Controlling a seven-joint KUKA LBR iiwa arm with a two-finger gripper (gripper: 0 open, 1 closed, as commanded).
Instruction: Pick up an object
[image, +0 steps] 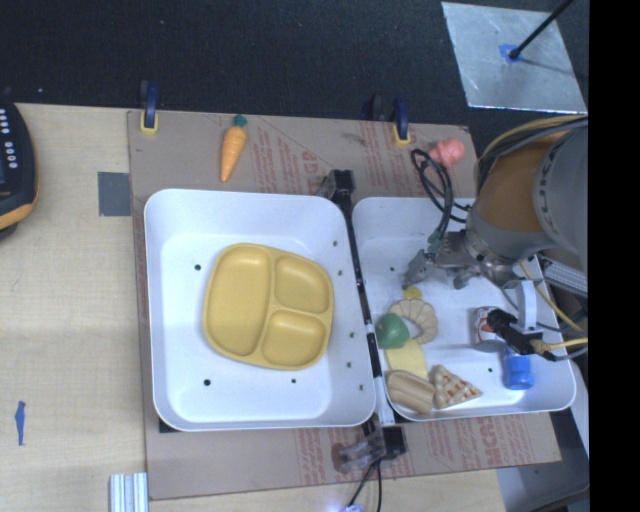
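We see the gripper (432, 266) over the upper half of the right bin (400, 215), at the end of the grey arm (545, 200) that comes in from the right. From this slanted angle we cannot tell whether the gripper is apart or together, or whether it touches anything.

The things to pick lie in a cluster in the lower left part of that bin, just below the gripper. A green ball (392, 328) sits against the bin's left wall, touching a beige ridged shell (420, 316) on its right. Below them is a pale yellow cheese wedge (405, 358), then a tan bread roll (407, 391) at the bottom edge, with a pizza slice (452, 386) just beside it. A small blue piece (517, 373) rests near the lower right corner, apart from the cluster.

The left bin (170, 380) holds a yellow divided plate (268, 305), lying flat and slightly turned. Outside the bins, on the brown board (300, 150) covering the table (70, 320), a toy carrot (232, 150) lies above the left bin and a pink lump (448, 151) lies above the right one.
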